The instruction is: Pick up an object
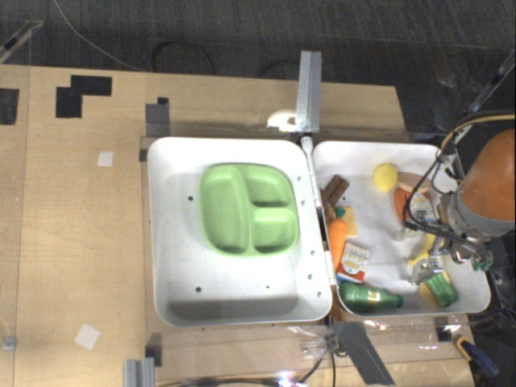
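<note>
Hanging low over the right bin [482, 301], the tool [427, 271] is seen beside a green object [440, 289]; its opening cannot be told.

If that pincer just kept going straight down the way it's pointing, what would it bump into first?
Probably the small green block in the right bin's near corner. The pincer hangs right beside it, pointing down into that corner, with a yellow piece close by. Height is hard to judge from above, so it may meet the bin floor instead.
</note>
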You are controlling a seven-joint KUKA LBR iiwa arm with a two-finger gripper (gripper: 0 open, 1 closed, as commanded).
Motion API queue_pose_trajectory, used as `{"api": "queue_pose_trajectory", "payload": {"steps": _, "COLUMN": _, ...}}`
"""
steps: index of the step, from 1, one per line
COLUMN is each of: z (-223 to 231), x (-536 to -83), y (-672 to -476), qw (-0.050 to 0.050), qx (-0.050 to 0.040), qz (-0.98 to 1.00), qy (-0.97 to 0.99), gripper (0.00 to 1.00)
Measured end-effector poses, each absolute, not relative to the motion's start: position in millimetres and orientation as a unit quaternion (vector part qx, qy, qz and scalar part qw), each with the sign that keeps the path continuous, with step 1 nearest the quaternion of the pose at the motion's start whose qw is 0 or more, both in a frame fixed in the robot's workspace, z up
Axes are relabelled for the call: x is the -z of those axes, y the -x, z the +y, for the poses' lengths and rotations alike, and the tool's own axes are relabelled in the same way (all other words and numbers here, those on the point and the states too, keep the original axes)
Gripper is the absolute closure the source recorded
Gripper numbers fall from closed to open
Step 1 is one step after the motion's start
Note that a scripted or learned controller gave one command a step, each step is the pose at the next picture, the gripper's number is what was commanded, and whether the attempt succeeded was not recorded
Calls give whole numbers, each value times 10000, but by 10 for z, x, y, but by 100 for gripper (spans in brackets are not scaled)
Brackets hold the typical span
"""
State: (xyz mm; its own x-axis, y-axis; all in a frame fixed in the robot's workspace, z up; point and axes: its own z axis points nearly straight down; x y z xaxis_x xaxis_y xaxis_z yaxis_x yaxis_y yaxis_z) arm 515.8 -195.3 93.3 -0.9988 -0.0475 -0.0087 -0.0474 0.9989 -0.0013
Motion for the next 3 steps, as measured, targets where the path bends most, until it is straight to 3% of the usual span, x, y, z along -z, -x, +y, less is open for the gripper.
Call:
{"api": "queue_pose_trajectory", "payload": {"steps": 1, "z": -1684, "x": -906, "y": -4963, "qw": 117, "qx": 38, "qz": 9999, "qy": -21, "gripper": 0}}
{"api": "queue_pose_trajectory", "payload": {"steps": 2, "z": -2049, "x": -901, "y": -4943, "qw": 102, "qx": 27, "qz": 9935, "qy": 1131, "gripper": 0}}
{"api": "queue_pose_trajectory", "payload": {"steps": 3, "z": -1764, "x": -905, "y": -5004, "qw": 101, "qx": 47, "qz": 9940, "qy": 1085, "gripper": 0}}
